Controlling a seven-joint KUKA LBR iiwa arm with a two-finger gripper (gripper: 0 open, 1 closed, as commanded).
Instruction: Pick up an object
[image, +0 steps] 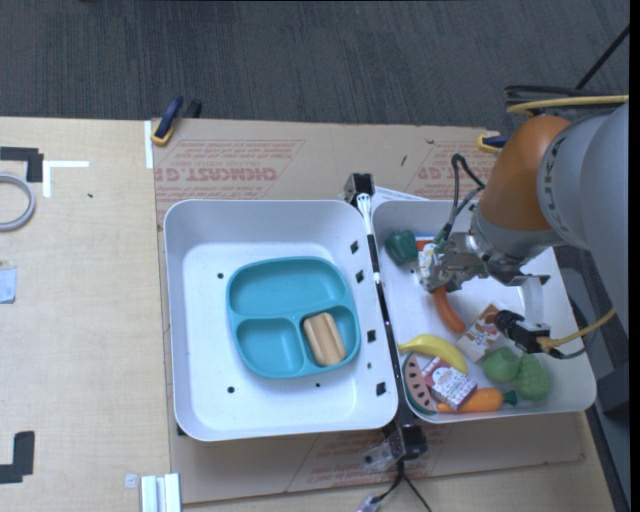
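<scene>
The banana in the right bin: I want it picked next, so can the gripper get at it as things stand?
Probably yes. The banana lies uncovered near the left wall of the right bin, and the gripper hangs just above it in the view, by an orange carrot.

the left bin (190, 330) holds a teal tray (270, 300) with a bread roll (323, 338) in one compartment. the gripper (437, 272) is low in the right bin (570, 395), near a carrot (449, 313), a banana (436, 349) and green toys (520, 372).
</scene>
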